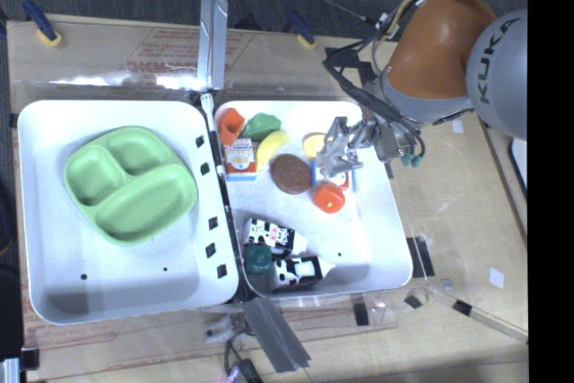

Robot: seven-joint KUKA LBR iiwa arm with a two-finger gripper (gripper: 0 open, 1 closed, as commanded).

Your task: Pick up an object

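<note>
Over the right white bin (381, 257), my gripper (337, 159) hangs low near the bin's far right part, its metal fingers pointing down toward the toys below. Whether those fingers are spread or closed I cannot tell, and I see nothing held between them.

Taking the round brown disc-shaped toy (291, 173) as my landmark: my gripper sits just to its right, and the small red-orange round toy (329, 198) lies just past the disc's lower right, almost under my fingertips. A yellow round piece (314, 143) peeks out just above and right of the disc, partly hidden by my gripper. Touching the disc's upper left is a yellow banana-shaped toy (272, 147), with a green leafy-looking toy (262, 125) beyond it. Further left of the disc lies a small white carton with an orange label (239, 158), and above that an orange cup-like toy (230, 123), hard against the bin's left wall.

Well below the disc, toward the near left corner, sit two black-and-white patterned blocks (271, 235) and a dark green round toy (258, 259) between them.

Far to the disc's left, in the left white bin (54, 282), rests a pale green divided plastic plate (131, 184). Both bins stand on the tan worktop (466, 229).
</note>
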